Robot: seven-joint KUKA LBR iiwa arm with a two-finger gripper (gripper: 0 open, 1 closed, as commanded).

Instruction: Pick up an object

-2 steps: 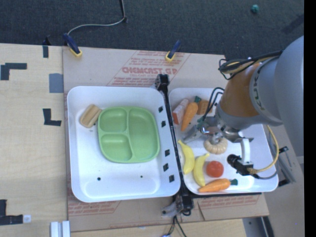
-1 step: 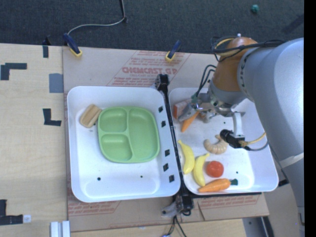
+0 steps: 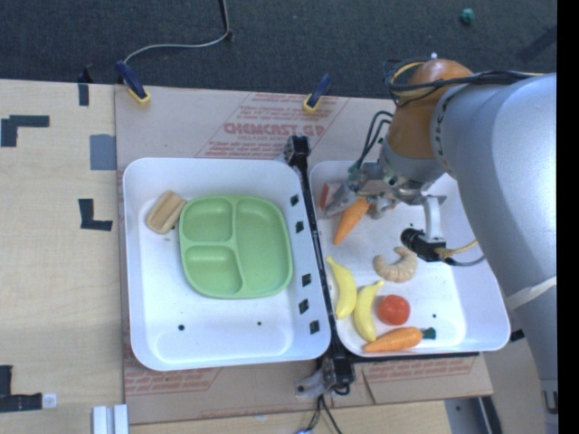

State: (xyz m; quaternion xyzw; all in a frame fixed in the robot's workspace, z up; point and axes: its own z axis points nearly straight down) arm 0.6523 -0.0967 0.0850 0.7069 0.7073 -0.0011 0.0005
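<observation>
Hanging low over right bin (image 3: pixel 470 328), gripper (image 3: pixel 360 197) sits at far left part of bin. Orange carrot (image 3: pixel 350 221) pokes out from under gripper, tilted, tip toward bin divider. Cannot tell if gripper grasps carrot. Nearby in same bin: two bananas (image 3: pixel 355 298), tomato (image 3: pixel 393 309), second carrot (image 3: pixel 395 339), shrimp (image 3: pixel 396 265). Left bin (image 3: pixel 145 333) has green tray (image 3: pixel 237 247), bread piece (image 3: pixel 165 212).

A pale wooden tabletop (image 3: pixel 54 269) bearing black tape marks (image 3: pixel 90 215) carries a printed cardboard sheet (image 3: pixel 244 129) clipped by blue-yellow clamps (image 3: pixel 133 82), against dark carpet (image 3: pixel 109 16).
</observation>
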